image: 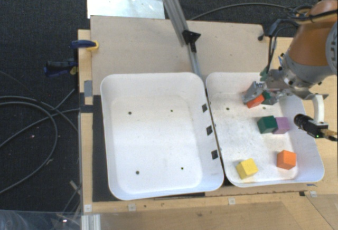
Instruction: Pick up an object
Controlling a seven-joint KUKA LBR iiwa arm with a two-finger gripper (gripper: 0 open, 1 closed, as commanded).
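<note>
My gripper point(254, 96) hangs over the back of the right bin point(232, 84), reaching in from the right. A small red-orange block point(255, 101) sits between its grey fingers point(250, 92), and the gripper is shut on it. The block looks slightly raised off the bin floor. The grey arm with its orange band point(311, 39) rises to the upper right.
In the right bin lie a green block point(267, 124) touching a purple block point(282, 125), an orange block point(286, 159) and a yellow block point(246, 168) near the front. The left bin point(153, 78) stands alongside. A slanted metal pole point(177, 7) crosses the back.
</note>
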